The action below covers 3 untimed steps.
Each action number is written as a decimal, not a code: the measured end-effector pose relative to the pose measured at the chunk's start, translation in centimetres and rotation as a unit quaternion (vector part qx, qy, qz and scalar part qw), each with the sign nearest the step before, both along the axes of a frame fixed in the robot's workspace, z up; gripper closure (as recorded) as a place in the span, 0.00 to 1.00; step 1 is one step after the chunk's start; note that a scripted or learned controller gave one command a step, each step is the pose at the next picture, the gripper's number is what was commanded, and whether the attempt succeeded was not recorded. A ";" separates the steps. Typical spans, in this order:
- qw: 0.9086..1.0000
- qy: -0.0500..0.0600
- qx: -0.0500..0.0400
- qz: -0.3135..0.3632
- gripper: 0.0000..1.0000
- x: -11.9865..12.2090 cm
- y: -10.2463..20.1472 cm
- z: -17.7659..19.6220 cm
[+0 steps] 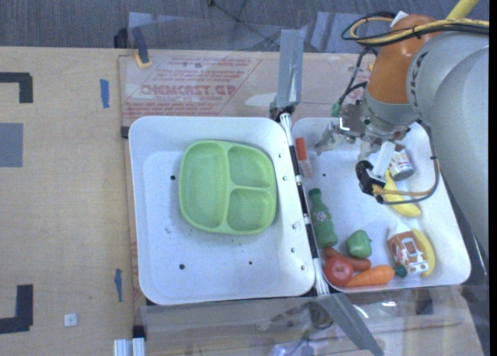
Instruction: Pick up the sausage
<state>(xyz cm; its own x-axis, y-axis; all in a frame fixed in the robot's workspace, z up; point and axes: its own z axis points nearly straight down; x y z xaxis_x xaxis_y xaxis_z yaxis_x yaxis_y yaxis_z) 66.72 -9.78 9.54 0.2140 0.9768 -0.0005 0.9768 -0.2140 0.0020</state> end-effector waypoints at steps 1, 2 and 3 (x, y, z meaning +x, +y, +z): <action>0.996 0.000 0.000 0.085 0.00 -1.6 -4.7 -0.8; 0.989 -0.001 0.004 -0.145 0.00 -3.7 -6.1 -0.7; 0.940 -0.001 0.004 -0.341 0.00 -8.0 -6.5 -0.6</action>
